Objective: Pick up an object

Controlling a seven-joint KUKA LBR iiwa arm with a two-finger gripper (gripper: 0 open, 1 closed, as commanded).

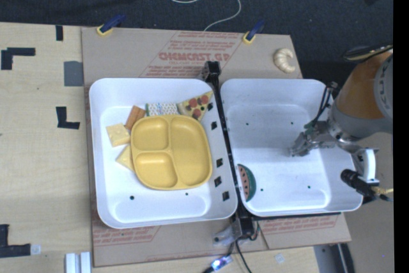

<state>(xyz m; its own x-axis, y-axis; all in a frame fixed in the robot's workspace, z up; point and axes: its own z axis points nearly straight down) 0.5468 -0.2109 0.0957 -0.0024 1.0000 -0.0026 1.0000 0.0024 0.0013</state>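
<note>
A yellow divided plate (171, 151) lies in the left bin (108, 201), with small toy food pieces tucked around its upper left: a pale cracker (117, 134), a brown piece (135, 116) and a pizza slice (197, 104). A watermelon slice (246, 181) leans against the left wall of the right bin (281, 201). My gripper (300, 147) hangs low over the right part of the right bin, its fingers pointing toward the bin floor. Nothing shows between them. The watermelon slice lies well to its left.
A divider with black clips (219, 137) separates the two bins. A beige object (285, 59) rests on the cardboard behind the right bin. A white cable (204, 0) loops across the dark cloth at the back. The arm's orange band (364, 89) is at the right.
</note>
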